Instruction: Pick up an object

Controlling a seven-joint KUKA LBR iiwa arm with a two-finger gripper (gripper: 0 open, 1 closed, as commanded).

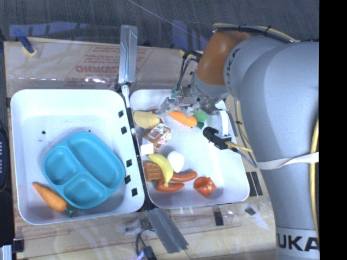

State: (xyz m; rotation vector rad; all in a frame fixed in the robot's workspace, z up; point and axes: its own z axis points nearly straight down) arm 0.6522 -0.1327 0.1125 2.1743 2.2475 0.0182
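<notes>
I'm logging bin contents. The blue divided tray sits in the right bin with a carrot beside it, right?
Not quite. The camera view shows the blue divided tray in the left bin, not the right one. The carrot does lie beside it, at its lower left.

blue tray in left bin | carrot beside tray

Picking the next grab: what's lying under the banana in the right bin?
The banana lies across a waffle-like piece and the end of a red sausage, with a white egg beside it. Anything beneath its middle is covered.
</notes>
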